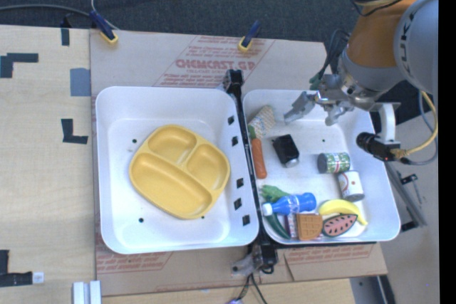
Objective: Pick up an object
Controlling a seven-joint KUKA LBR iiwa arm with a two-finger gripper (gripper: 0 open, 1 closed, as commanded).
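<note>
Nothing picked yet, far as I can see. Near edge: watermelon slice (335, 225), blue bottle (291, 204). Further back, the black block (286, 149) lies untouched while the end effector (316, 109) hovers spread open, holding nothing.

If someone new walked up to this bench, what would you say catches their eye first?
Probably the yellow divided plate, alone in the left bin. Next, the colourful clutter in the right bin: a blue bottle, a watermelon slice and a banana near its front edge, with an orange carrot along its left wall. The open gripper hovers over that bin's back part, holding nothing.
</note>
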